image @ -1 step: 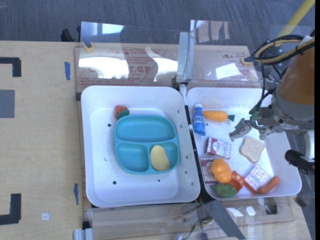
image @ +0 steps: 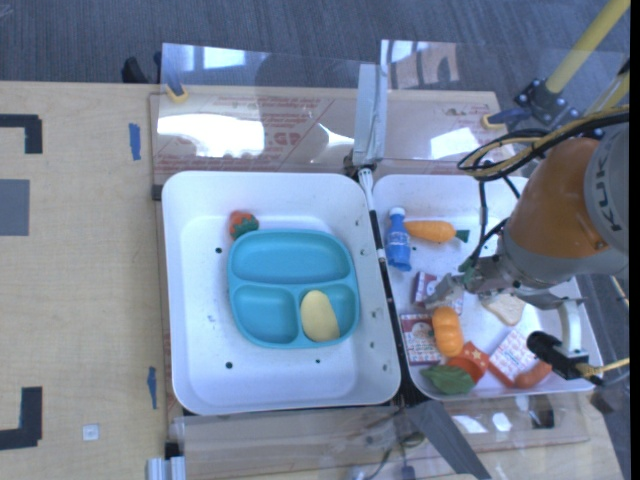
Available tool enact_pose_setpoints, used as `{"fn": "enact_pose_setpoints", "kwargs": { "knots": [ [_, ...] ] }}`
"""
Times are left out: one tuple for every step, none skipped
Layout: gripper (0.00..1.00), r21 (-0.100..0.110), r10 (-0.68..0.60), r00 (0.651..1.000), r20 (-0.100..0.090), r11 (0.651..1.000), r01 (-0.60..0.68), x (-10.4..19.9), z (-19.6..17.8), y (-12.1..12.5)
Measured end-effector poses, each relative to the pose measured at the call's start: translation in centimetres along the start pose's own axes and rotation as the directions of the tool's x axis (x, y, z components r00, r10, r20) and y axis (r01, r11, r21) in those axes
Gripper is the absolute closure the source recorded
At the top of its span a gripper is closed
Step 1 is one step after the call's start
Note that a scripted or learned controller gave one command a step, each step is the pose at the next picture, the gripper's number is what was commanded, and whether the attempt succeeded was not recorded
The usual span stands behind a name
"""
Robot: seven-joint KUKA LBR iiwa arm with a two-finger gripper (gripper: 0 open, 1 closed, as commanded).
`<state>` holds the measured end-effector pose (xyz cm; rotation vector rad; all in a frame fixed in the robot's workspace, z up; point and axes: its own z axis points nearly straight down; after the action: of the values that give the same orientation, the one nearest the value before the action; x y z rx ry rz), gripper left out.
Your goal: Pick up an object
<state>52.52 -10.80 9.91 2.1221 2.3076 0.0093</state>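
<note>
Because the grey wrist and orange band cover much of the right bin [image: 585, 393], the pincer [image: 470, 280] is hard to make out, and whether it is released or clenched cannot be told. Just below it an orange pepper-like toy [image: 447, 331] lies with its long axis running up and down the view. A yellow lemon [image: 320, 316] rests in the blue tray [image: 290, 258] in the left bin [image: 195, 298].

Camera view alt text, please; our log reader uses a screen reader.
A grey and orange arm reaches from the right over the right bin, cluttered with toy food and a blue bottle. The left bin holds a blue divided tray with a yellow lemon-like piece.
</note>
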Motion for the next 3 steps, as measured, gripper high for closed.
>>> {"fn": "enact_pose_setpoints", "kwargs": {
  "knots": [
    [0.0,0.0,-0.092,0.996,0.001,0.996,0.092,0.9,1.2,-2.4],
    [0.0,0.002,-0.128,0.992,0.002,0.992,0.128,-1.6,1.4,9.2],
    [1.0,0.002,-0.127,0.992,0.002,0.992,0.127,-1.8,0.5,9.2]
  ]
}}
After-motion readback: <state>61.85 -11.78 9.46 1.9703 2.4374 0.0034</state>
